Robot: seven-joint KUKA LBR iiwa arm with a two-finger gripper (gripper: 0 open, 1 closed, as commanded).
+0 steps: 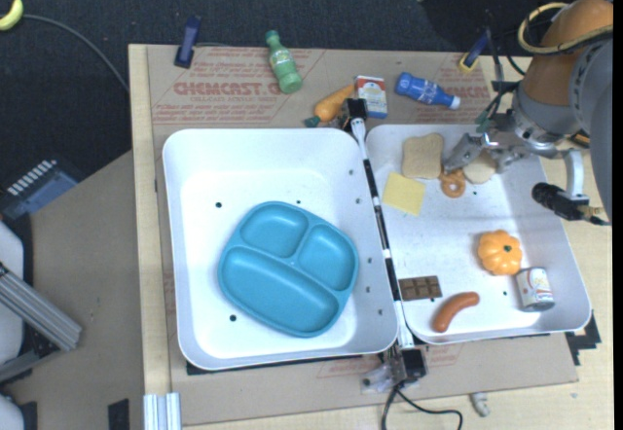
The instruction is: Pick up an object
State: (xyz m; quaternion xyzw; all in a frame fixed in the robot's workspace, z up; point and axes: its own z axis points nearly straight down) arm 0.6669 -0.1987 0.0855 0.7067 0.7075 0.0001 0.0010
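The gripper [465, 163] hangs low over the far part of the right bin [560, 253], just above the small doughnut [453, 186], probably to grasp it, but its opening cannot be judged.

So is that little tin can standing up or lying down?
Lying down: the can rests on its side in the right bin, its round end facing the camera.

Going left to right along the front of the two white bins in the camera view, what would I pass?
Blue divided plate → chocolate bar → sausage → orange pumpkin → small can.
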